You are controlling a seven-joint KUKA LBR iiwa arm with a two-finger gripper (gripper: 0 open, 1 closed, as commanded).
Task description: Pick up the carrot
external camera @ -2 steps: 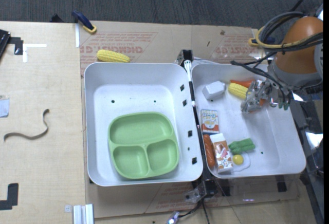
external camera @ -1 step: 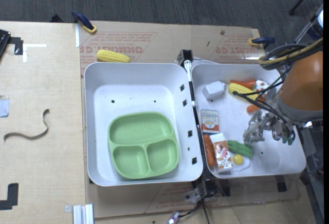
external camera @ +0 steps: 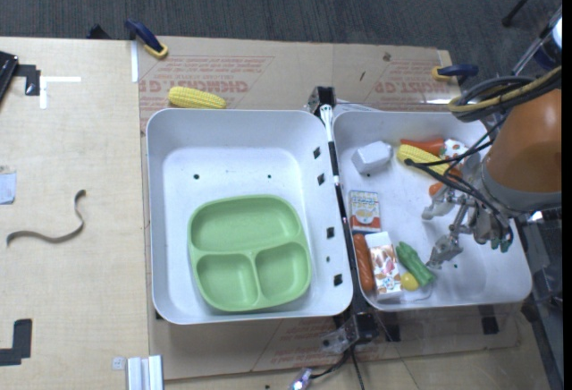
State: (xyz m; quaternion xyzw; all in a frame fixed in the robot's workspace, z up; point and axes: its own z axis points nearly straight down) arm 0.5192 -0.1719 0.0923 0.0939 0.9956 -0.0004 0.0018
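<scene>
Gripper (external camera: 444,251), fingers slightly apart and empty, hangs at 5 o'clock in the right bin (external camera: 500,290), carrot (external camera: 362,259) lying at 9 o'clock beside the snack box (external camera: 384,265); risk grabbing box instead.

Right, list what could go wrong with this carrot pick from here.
1. The gripper hangs by the green cucumber-shaped toy, so a grasp here may take the wrong thing.
2. The long orange-red piece, possibly the carrot, lies along the left wall of the white right-hand bin, tight against a printed white carton; there is little room to grip it.
3. Another orange piece beside the yellow corn cob could be confused with it.
</scene>
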